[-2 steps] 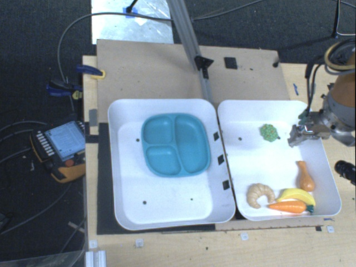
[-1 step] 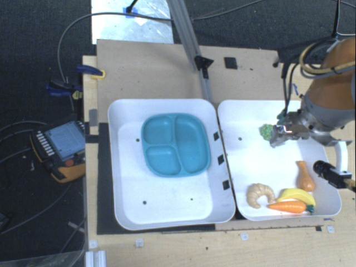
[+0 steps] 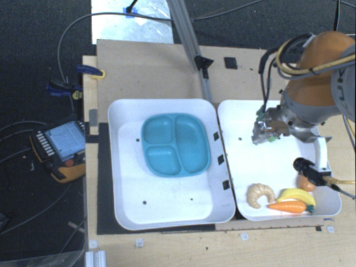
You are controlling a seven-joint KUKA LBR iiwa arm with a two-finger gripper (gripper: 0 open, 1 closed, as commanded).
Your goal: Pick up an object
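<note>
The gripper (image 3: 266, 132) hangs over the far part of the right bin (image 3: 240, 166); how far open it is I cannot tell. The croissant (image 3: 260, 194), banana (image 3: 297, 196) and carrot (image 3: 287, 207) lie at the near edge. This looks like the approach step; next it must travel nearer and descend.

This looks like a robotics lab; a flat brown board bench (image 3: 161, 71) stands on dark carpet floor (image 3: 39, 32) crossed by loose black cables (image 3: 72, 24). A grey handheld control pendant with orange edge (image 3: 60, 148) lies beside it; blue clamps (image 3: 69, 85) grip the bench edge.
</note>
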